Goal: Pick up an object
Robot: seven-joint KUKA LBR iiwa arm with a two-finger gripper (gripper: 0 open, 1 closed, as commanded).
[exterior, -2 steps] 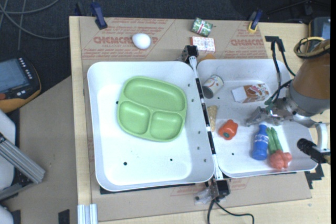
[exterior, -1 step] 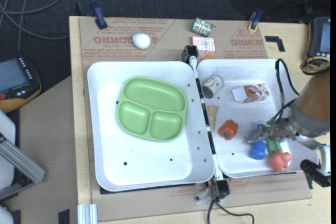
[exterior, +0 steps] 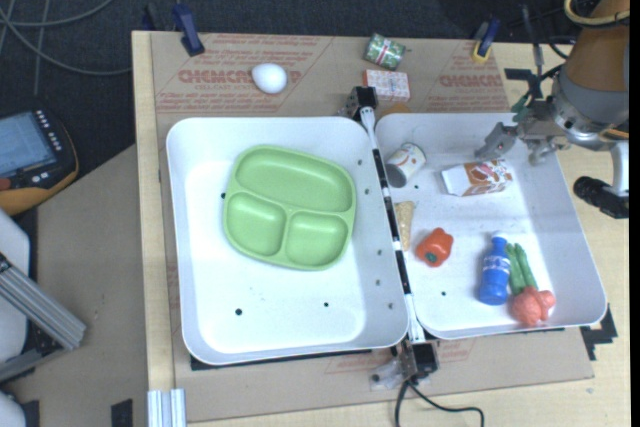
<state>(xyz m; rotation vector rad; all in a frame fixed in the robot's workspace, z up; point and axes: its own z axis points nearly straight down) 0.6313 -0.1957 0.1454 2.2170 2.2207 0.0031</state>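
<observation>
Objects for picking: lie loose in the right bin, lower right of the frame; none is between the fingers.
Table (exterior: 300, 65): brown board filling the centre of the frame, printed red lettering along its upper strip, blue clamps at the upper edge.
Left bin (exterior: 200, 305): shallow white, centre-left of the frame; touches the right bin along the middle seam.
Right bin (exterior: 560, 215): shallow white, centre-right.
Arm (exterior: 600, 65): enters at the upper right edge, orange band above a grey wrist.
Green tray (exterior: 290, 207): three compartments, flat in the upper middle of the left bin.
Gripper (exterior: 500, 140): low over the upper part of the right bin, just above the snack packet; whether the fingers are apart or together cannot be told.
Snack packet (exterior: 477, 178): white and orange, upper middle of the right bin.
Blue bottle (exterior: 494, 271): lower right of the right bin, just beside the carrot.
Carrot (exterior: 528, 290): orange with green top, near the bin's lower right corner.
Cup (exterior: 403, 160): white, on its side at the bin's upper left.
Red pepper (exterior: 434, 247): centre of the right bin.
Egg (exterior: 268, 77): white, on the table above the left bin.
Small can (exterior: 384, 50): green, upper centre of the table.
</observation>
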